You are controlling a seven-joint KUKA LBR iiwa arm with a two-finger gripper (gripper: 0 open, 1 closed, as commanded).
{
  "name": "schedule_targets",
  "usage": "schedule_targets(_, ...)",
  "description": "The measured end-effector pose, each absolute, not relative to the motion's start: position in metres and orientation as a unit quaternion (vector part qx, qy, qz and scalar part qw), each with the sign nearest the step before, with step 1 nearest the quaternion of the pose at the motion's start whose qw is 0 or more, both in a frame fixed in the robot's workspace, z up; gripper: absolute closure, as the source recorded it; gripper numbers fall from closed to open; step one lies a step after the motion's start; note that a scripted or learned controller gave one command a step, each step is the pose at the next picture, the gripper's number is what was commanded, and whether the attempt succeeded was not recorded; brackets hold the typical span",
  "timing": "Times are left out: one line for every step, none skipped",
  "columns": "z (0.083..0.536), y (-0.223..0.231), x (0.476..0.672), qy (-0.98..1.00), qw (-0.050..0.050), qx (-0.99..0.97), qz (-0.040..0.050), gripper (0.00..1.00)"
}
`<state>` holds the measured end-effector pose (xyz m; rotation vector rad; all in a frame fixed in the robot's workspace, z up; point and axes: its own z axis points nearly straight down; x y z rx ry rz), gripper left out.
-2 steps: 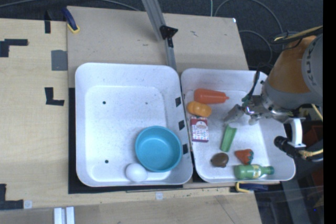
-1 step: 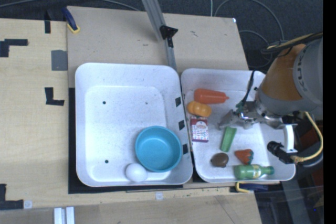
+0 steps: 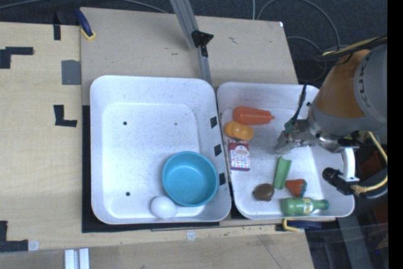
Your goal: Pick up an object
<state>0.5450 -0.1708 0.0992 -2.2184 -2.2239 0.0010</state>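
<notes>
My gripper [image 3: 284,140] hangs over the right bin [image 3: 264,92], low above its middle. Its tip sits just above the top end of a green cylinder [image 3: 281,172] that lies on the bin floor. Nothing shows between the fingers. To the left lie an orange carrot-like piece [image 3: 252,115], a yellow-orange piece [image 3: 239,131] and a small red and white box [image 3: 239,156]. Near the front edge lie a brown lump [image 3: 263,192], a small red piece [image 3: 295,186] and a green bottle [image 3: 303,205].
The left bin [image 3: 126,97] holds a blue bowl [image 3: 189,178] and a white ball [image 3: 164,206] at its front. A grey pole [image 3: 182,3] slants down to the bins' shared back edge. The arm's orange band [image 3: 343,88] is over the right bin's right rim.
</notes>
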Motion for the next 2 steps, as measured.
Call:
schedule_targets(0.160,-0.171,0.539,-0.707,-0.002,-0.707,-0.0009,1.00)
schedule_targets(0.220,-0.163,0.541,-0.708,-0.002,-0.706,-0.0012,1.00)
